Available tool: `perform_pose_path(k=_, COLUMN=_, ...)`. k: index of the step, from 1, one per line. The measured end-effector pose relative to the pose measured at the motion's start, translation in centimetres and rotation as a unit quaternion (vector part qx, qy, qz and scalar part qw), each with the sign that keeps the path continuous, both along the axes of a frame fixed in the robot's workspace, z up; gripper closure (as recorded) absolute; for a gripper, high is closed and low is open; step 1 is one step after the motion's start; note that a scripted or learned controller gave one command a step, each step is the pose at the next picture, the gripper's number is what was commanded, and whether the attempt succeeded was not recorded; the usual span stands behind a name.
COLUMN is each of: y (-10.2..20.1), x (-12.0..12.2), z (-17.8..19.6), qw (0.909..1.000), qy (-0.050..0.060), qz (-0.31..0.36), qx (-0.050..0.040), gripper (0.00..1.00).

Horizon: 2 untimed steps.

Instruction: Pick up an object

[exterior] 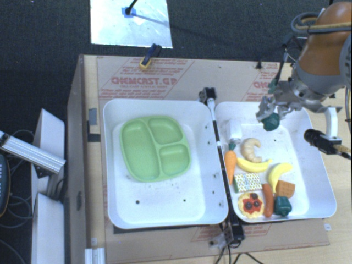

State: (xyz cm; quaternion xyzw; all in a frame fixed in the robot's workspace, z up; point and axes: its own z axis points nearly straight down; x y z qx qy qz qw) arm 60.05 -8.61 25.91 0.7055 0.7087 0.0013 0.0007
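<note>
Where the bench begins at the left, the left bin (pixel 126 202) holds one item: a green divided tray (pixel 155 147), three compartments, lying flat. Right bin (pixel 324 197), adjoining: a white cup-like piece (pixel 235 130) near its upper left; below it a croissant (pixel 251 146), touching a banana (pixel 254 165); an orange carrot (pixel 230 165) along the left wall; a patterned block (pixel 247 181); a second banana (pixel 279 172); a waffle-like square (pixel 285 188); a second carrot (pixel 268 199); a dark green pepper (pixel 282 205); a small tart with berries (pixel 251 204) at the lower edge. Gripper (pixel 269 117), over the bin's upper part, is closed around a dark teal object (pixel 271 124), seen between its fingertips and raised off the bin floor, up and right of the croissant, well apart from the food cluster.
</note>
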Motion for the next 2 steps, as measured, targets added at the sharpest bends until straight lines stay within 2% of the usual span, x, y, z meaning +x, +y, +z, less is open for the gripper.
perform_pose_path(k=1, y=8.0, x=-2.5, z=-1.6, qw=1.0, qy=0.001, qz=0.0, qx=0.0001, gripper=1.0)
perform_pose_path(k=2, y=3.9, x=-1.4, z=-1.7, qw=1.0, qy=0.001, qz=-0.002, qx=-0.0009, gripper=1.0)
